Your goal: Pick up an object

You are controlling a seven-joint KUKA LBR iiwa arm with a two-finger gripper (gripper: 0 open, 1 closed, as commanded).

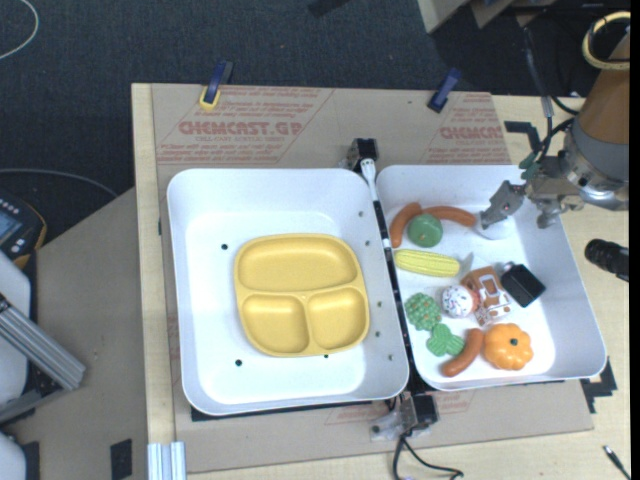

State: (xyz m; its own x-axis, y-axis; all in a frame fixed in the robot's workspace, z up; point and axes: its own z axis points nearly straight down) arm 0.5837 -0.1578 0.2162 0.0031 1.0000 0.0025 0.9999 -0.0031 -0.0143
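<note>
The right bin (560, 268) holds several toy foods: a green ball (426, 230) with an orange sausage (447, 214) curved around it, a yellow corn cob (427, 263), a green broccoli (421, 309), a white speckled ball (458, 301), a red-and-white piece (487, 294), a black block (522, 285), an orange pumpkin (509, 347) and another sausage (463, 354). My gripper (521, 206) hangs over the bin's far right part, above bare floor, with its fingers spread and nothing between them. The grey arm with the orange band enters from the right edge.
The left bin (200, 268) holds a yellow three-compartment plate (300, 293). Both bins lie on a cardboard sheet (300, 123) held by clamps at the back. A black divider runs between the bins.
</note>
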